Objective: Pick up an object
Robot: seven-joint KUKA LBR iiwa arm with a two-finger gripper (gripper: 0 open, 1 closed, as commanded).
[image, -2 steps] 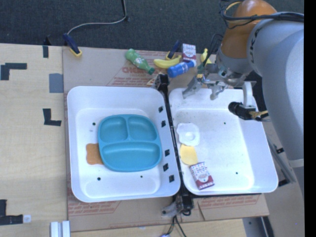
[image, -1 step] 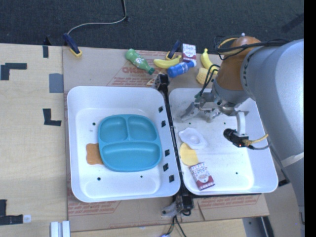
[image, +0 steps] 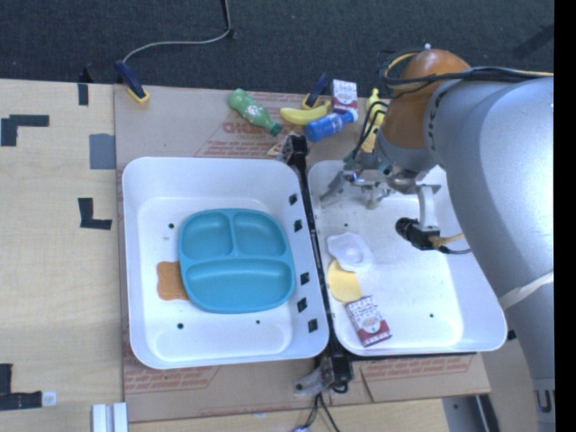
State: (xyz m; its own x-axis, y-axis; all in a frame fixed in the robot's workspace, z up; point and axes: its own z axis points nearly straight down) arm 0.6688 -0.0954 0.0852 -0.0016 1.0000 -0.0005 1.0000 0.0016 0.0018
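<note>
While paired, two bins (image: 144,268), one tray (image: 236,259)

- The table (image: 54,268) had a pale wood-grain top, marked with dark tape pieces (image: 90,212) on its left part.
- A brown cardboard sheet (image: 193,124) with red print lay over the table.
- Beyond the table's far edge lay dark carpeted floor (image: 297,16).
- A thin black cable (image: 211,25) ran across that floor toward the table edge.
- Light was even and bright, with soft shadows.
</note>
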